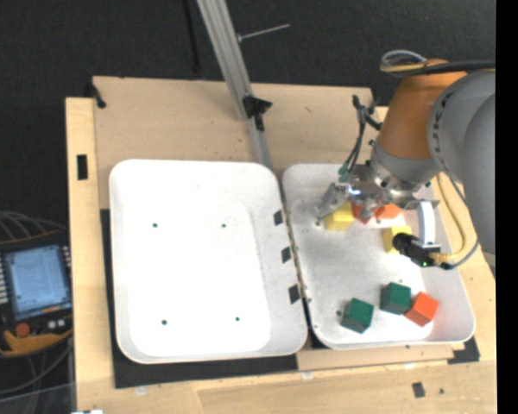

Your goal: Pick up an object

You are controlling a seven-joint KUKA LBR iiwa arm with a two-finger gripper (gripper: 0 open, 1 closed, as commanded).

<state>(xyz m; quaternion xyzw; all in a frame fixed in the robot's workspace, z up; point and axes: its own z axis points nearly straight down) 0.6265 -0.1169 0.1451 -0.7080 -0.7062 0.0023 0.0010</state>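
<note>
We see claw [344,203] low in right bin [328,266], over yellow block [337,222]; spread or pressed together, we cannot tell. Risk: off-centre descent pushes block aside, grasp misses.

One fixed overhead camera looks down, seemingly slanted, on both white bins [198,257].

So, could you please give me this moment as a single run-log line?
arm: over right bin | gripper: low, by yellow block | grasp: unconfirmed | near edge: two green blocks, orange block
</note>
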